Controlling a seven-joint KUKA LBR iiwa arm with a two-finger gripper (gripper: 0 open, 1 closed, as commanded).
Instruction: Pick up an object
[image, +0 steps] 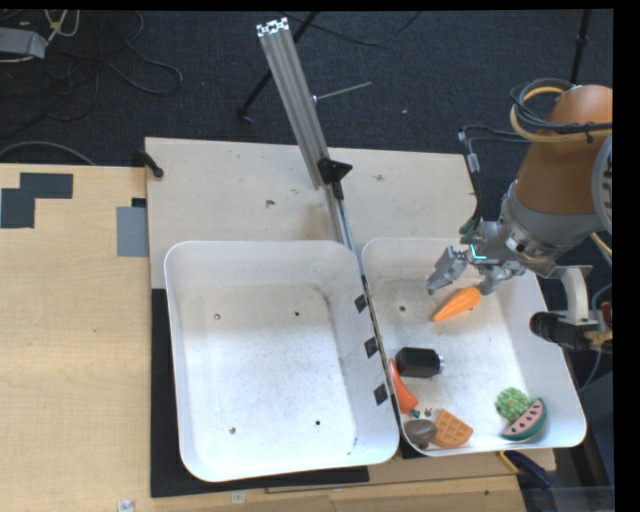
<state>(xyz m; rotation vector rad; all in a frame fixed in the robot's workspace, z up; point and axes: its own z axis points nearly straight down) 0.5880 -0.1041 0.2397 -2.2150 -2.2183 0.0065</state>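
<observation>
The gripper (468, 272) hangs spread open just above the toy carrot (457, 304) in the right bin (560, 395); nothing is grasped yet.

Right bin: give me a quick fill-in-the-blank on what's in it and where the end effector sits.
1. The end effector hangs just above the ____ carrot.
2. The black block lies in the ____ bin.
3. The watermelon slice lies beside a ____ ball.
4. The waffle lies near the bin's ____ edge.

Missing words: orange; right; green; front
</observation>
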